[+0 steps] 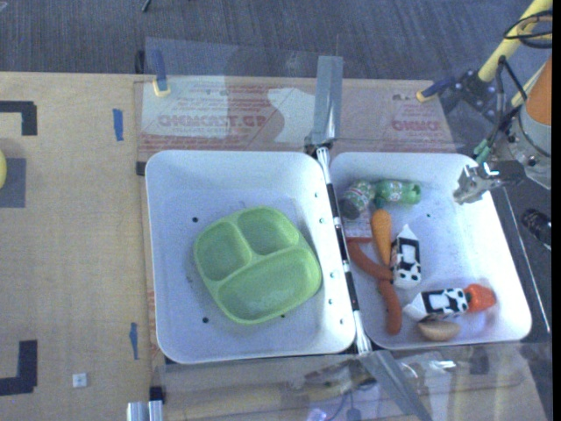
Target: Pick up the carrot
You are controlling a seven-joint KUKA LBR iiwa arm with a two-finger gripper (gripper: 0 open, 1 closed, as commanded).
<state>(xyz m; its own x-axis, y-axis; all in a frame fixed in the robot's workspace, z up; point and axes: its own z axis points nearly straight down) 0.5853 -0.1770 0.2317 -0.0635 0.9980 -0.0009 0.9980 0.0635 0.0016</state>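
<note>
A: Where is the carrot point(381, 234)?

B: In the right bin point(504, 235), well left of that bin's middle, near the wall it shares with the left bin point(166, 235). It lies lengthwise, its top end pointing toward the far rim.

A: What is around the carrot?

B: Beyond it, at the far end, sits a green toy point(396, 191) with a dark round piece point(355, 200) to its left. Just right of the carrot stands a small cow carton point(406, 260), touching or almost touching it. Left of the carrot and nearer the front, two sausages point(379, 281) run in a line toward the front rim. Further to the front and right of the carrot lie a second cow toy point(447, 302), an orange piece point(480, 296) against it, and a tan lump point(438, 328).

A: And the gripper point(472, 185)?

B: It is well right of the carrot, over the right bin's far right corner, high and apart from every toy. Nothing is seen between its fingers. How wide they stand I cannot tell; they are too small and blurred.

A: The left bin?

B: Far left of the carrot, a green tray point(256, 264) with three compartments lies in it.
</note>
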